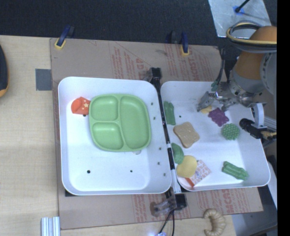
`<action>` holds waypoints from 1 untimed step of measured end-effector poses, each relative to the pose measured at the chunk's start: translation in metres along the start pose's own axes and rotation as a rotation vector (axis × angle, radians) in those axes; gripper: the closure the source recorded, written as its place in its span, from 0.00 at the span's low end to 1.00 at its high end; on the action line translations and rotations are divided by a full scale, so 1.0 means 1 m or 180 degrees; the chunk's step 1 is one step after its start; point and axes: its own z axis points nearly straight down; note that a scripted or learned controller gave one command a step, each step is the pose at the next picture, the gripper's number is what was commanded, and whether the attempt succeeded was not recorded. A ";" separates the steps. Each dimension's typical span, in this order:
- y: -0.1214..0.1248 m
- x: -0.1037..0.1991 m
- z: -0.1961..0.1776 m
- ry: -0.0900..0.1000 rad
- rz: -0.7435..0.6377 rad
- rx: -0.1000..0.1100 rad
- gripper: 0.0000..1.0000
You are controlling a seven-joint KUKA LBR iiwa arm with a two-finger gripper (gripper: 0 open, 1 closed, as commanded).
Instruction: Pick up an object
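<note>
While the gripper [207, 103] hangs low over the upper part of the right bin [255, 181], I cannot tell from this slanted view how it is set, and I see nothing carried by it. Just beside it lies a purple toy [217, 116], touching or nearly touching the tool's lower edge, with a small yellowish bit at the tip that I cannot identify. A green knobbly ball [230, 131] sits just below the purple piece. Further out in the same bin I see a tan toast-shaped piece [186, 134], a green strip [169, 112] against the left wall, a yellow lemon-like object [186, 167] resting on a small card, and a green block [234, 170] near the lower right corner. The left bin [73, 178] holds a green divided plate [120, 122] with a red item [80, 105] tucked at its upper left.

I judge this as the approach step: no pick is confirmed. My next move would be centring over the purple toy, descending, then lifting and checking that it actually comes up
</note>
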 end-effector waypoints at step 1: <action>-0.030 -0.024 0.000 -0.0002 0.0001 0.0005 0.00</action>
